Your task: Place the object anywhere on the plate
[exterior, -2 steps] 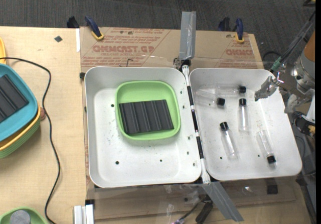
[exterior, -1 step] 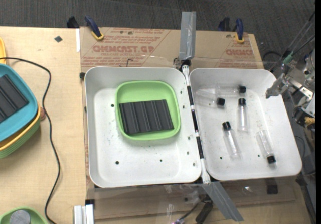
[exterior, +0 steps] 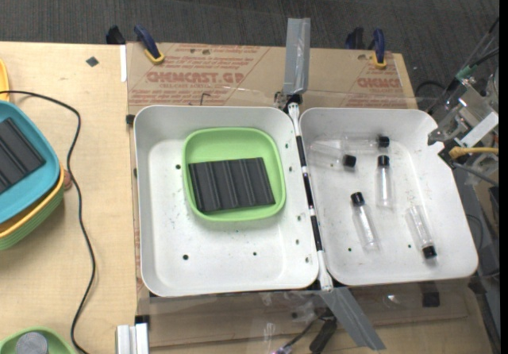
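Several small clear plastic vials with black caps [exterior: 363,217] are seen lying loose in the right white bin [exterior: 456,265], scattered and mostly apart from one another. One lies near the bin's upper wall beside a loose black cap [exterior: 348,160], one lies upright in the picture near the middle, one lies slanted below it, and one lies slanted toward the lower right corner. None of them is lifted; all rest on the bin floor.

In the left white bin [exterior: 159,257], across the divider where the two bins meet, a light green square plate with rounded corners [exterior: 234,142] is set toward the bin's upper middle. A dark grey ribbed rectangular slab [exterior: 232,184] is laid on the plate and covers most of its floor.

The arm's metal parts [exterior: 468,126] are glimpsed at the right edge, just outside the right bin's upper right corner. The gripper's opening cannot be told from this view, and nothing is seen held.

The task is judged as not begun: no vial is on the plate, and picking, carrying across and setting down all remain.

Both bins sit on brown cardboard [exterior: 198,71] clamped to the pale wooden surface [exterior: 63,281], where stacked teal and yellow dishes [exterior: 32,178] and a black cable [exterior: 83,209] lie at the left.
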You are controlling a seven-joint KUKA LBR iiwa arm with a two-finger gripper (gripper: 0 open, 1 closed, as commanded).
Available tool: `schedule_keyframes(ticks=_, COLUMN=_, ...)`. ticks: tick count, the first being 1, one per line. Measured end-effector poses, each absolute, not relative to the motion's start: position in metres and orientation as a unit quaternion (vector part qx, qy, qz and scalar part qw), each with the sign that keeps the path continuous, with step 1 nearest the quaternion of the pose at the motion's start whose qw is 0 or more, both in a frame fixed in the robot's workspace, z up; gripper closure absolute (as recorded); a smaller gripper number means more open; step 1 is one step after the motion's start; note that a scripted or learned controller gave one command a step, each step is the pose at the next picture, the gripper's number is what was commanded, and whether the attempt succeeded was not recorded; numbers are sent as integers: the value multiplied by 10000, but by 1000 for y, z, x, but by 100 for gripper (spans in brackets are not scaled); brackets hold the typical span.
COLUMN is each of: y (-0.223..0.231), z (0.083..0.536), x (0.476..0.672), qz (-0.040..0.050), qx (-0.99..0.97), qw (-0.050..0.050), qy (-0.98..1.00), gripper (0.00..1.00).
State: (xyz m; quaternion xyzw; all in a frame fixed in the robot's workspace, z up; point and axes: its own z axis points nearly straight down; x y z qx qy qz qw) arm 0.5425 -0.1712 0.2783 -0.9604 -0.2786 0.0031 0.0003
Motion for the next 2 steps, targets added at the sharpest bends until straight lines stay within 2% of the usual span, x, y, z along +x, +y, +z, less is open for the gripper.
schedule_keyframes(ticks=1, y=-200, z=267, x=547, qz=30, qx=-9784, qw=4, qy=-2068, gripper=0)
schedule_keyframes(ticks=2, y=-207, z=252, x=548, qz=30, qx=-9948, qw=4, qy=-1023, gripper=0)
